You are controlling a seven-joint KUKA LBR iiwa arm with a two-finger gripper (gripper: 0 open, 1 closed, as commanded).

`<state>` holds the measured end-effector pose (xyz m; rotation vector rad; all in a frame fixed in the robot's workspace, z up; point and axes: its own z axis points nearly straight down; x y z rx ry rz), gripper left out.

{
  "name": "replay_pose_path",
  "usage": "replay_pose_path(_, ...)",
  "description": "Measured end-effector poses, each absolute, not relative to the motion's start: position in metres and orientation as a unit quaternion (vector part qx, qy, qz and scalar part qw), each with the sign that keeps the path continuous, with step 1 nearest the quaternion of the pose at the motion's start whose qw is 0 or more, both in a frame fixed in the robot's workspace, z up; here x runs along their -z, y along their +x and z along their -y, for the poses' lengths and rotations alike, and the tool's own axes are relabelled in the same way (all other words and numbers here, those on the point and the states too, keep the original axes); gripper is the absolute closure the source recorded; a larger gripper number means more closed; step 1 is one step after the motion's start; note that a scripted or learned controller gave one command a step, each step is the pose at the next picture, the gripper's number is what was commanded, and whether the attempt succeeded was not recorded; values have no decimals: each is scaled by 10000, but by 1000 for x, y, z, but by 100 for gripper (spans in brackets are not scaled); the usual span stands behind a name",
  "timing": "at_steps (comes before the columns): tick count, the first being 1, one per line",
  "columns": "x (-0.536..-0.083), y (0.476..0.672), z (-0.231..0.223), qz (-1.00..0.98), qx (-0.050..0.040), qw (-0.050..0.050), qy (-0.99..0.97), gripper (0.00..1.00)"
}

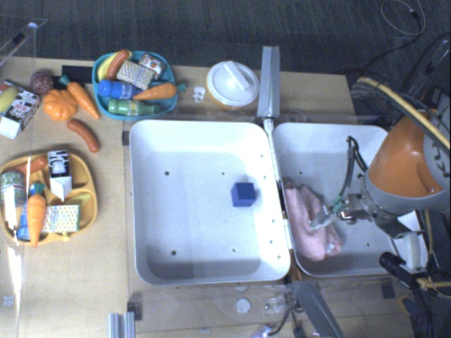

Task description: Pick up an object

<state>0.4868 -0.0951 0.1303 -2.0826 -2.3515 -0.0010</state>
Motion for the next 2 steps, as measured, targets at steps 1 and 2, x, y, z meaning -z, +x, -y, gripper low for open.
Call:
replay_pose_path(1,-92,491,92,7780,45,-55,-6282,0)
replay_pose_path(2,-104,495,91,7784,75,-103,-6276,100)
